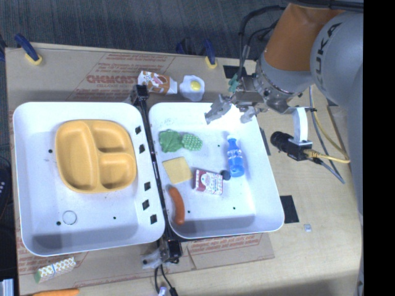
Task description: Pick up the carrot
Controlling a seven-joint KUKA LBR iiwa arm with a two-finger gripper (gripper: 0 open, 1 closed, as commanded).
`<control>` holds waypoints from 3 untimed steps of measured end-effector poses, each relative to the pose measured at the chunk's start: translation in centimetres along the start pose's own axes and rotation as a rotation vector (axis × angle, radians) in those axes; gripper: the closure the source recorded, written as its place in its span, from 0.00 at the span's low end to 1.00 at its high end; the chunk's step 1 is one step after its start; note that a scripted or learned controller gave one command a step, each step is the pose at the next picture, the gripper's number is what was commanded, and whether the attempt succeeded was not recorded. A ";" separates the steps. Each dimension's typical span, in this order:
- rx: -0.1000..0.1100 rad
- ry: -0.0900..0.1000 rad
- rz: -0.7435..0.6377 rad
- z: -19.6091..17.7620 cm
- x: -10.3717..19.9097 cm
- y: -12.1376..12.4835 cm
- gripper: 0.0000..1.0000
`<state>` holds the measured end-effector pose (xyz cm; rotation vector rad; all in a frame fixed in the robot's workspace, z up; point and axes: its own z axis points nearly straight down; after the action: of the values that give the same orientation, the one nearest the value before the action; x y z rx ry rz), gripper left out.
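The carrot (177,203), a slim orange-red piece, lies lengthwise against the left wall of the right bin (266,197), near its front corner. My gripper (233,112) hangs over the bin's back edge, well up and to the right of the carrot. Its fingers (216,111) are spread open and hold nothing.
The right bin also holds a green leafy piece (179,141), a yellow slice (176,169), a red and white packet (208,182) and a blue bottle (234,157). A yellow divided tray (95,154) sits in the left bin. A small carton (155,82) and a yellow-white item (193,87) lie behind the bins.
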<state>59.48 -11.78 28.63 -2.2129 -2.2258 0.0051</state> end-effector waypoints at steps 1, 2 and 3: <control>0.002 0.000 0.113 9.6 5.4 -1.3 0.00; 0.002 0.001 0.252 9.5 9.7 -6.0 0.00; 0.005 0.001 0.526 9.6 11.9 -8.1 0.00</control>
<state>51.25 0.06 19.08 -2.7134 -1.5719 0.0100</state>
